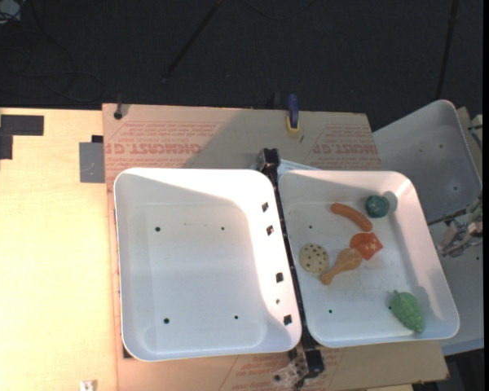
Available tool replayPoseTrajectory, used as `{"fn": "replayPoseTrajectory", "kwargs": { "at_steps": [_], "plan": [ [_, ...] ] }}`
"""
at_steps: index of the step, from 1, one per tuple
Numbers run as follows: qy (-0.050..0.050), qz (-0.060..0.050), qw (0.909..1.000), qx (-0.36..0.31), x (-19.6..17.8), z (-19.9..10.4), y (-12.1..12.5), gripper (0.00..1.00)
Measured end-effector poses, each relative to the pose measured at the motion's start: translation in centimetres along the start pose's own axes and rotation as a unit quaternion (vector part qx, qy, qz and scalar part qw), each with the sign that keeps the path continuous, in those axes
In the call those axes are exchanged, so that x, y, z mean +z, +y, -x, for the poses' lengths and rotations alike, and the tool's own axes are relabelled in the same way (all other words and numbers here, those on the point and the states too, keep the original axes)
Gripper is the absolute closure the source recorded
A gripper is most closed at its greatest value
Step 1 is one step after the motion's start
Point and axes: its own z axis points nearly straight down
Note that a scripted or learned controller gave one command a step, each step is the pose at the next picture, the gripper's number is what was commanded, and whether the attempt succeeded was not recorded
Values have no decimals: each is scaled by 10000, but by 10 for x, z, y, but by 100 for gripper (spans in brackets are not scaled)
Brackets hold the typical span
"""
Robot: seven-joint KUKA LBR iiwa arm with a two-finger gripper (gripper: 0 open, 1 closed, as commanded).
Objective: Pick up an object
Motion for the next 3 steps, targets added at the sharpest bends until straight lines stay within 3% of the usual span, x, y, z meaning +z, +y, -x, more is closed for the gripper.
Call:
{"fn": "replayPoseTrajectory", "kwargs": {
  "at_steps": [1,2,3],
  "plan": [
    [-14,50,10000,-34,-58,-29,33,100],
    [-13,38,10000,-30,-66,-41,89,100],
    [10,-40,10000,6,53,-4,65,100]
  ]
}}
